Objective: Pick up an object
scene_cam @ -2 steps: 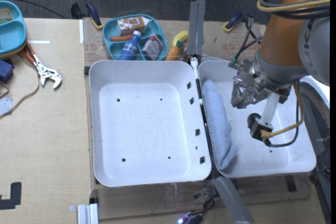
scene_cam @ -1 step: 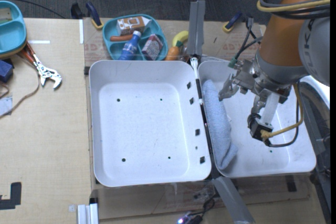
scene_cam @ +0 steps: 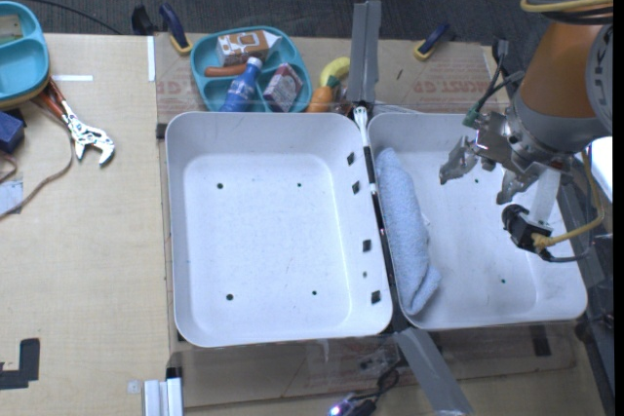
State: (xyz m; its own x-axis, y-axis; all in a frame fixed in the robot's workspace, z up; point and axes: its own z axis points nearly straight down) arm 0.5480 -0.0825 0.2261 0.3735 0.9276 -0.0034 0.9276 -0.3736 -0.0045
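A pale blue folded cloth lies along the left side of the right bin, running from the back toward the front. My gripper hangs above the back right part of that bin, to the right of the cloth and apart from it. Its two fingers are spread, with nothing between them.
The left bin sits beside the right one, with a grey divider bar at the back between them. A teal tray of small items stands behind the left bin. A wrench lies on the bench at far left.
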